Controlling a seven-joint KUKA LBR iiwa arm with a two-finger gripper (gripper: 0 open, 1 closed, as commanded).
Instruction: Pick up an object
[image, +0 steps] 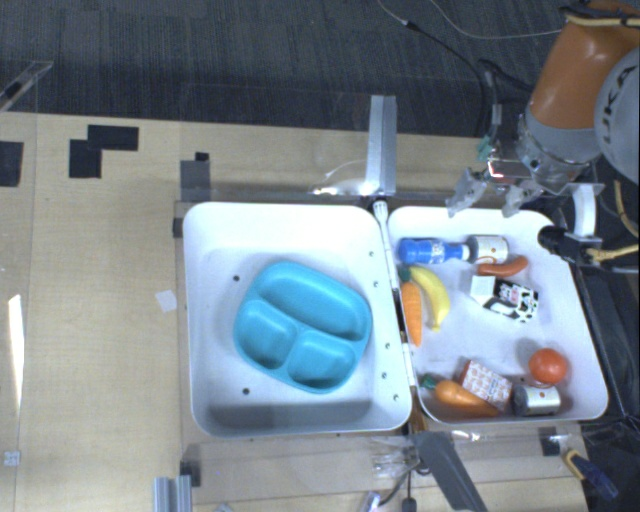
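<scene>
My gripper (490, 193) hovers above the far rim of the right bin (585, 330), fingers spread open and holding nothing. Just below it in the bin lie a blue bottle (432, 250) with a white cap end (488, 247) and a red sausage (501, 267). A banana (431, 291) and a carrot (411, 312) lie along the bin's left wall. A black-and-white card (508, 297) rests in the middle. Near the front are a tomato (547, 365), a second carrot (461, 396), a patterned packet (487, 381) and a small grey can (537, 400).
The left bin (210, 300) holds a blue divided plate (301, 325). A metal post (382, 145) stands upright behind the seam between the bins. Cables run across the dark floor behind the arm (585, 70).
</scene>
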